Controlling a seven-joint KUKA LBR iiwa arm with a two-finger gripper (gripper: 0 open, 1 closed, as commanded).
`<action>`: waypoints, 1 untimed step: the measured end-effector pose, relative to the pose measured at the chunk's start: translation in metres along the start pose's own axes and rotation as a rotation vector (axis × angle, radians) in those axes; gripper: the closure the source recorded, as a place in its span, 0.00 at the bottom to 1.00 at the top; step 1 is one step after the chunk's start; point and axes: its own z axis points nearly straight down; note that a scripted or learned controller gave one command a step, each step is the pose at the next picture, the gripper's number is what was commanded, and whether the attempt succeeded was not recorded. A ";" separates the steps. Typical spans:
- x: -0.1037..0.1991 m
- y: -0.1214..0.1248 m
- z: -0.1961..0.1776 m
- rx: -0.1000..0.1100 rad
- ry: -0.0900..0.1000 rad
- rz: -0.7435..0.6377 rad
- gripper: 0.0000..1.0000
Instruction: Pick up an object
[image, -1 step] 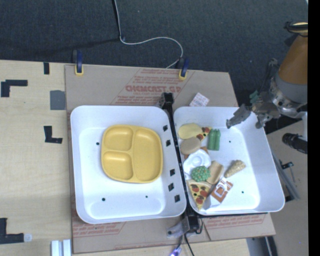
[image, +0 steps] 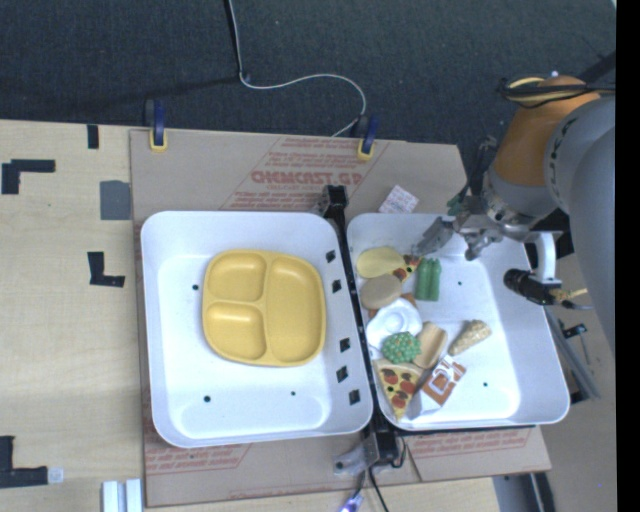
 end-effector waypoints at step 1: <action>0.045 -0.012 0.045 -0.005 0.005 0.001 0.00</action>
